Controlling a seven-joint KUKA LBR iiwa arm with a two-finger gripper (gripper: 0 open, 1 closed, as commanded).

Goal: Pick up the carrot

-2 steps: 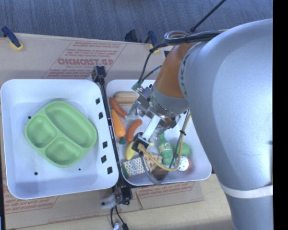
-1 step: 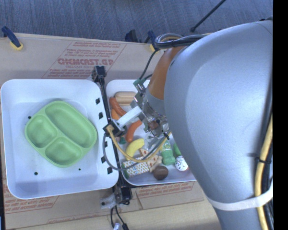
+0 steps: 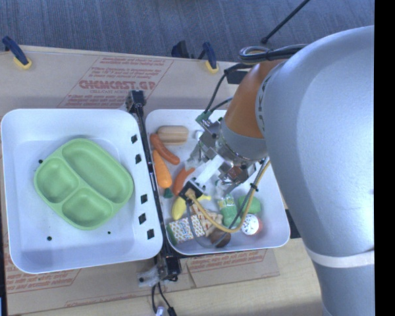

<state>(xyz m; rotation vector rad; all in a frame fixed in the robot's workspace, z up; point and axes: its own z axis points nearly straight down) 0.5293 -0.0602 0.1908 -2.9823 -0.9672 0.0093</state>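
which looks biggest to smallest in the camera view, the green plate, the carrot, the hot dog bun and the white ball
1. green plate
2. carrot
3. hot dog bun, only a little smaller than the carrot
4. white ball

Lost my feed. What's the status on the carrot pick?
Tool low in right bin. Carrot by left wall, not held. Toy food crowds around it.

**Two bins, side by side**

On the table (image 3: pixel 46 78), the left bin (image 3: pixel 20 196) holds a divided tray (image 3: pixel 83 183). The right bin (image 3: pixel 276 226) holds the carrot (image 3: pixel 162 170) by its left wall, a bun (image 3: pixel 172 134) behind it, and other toys nearer front.
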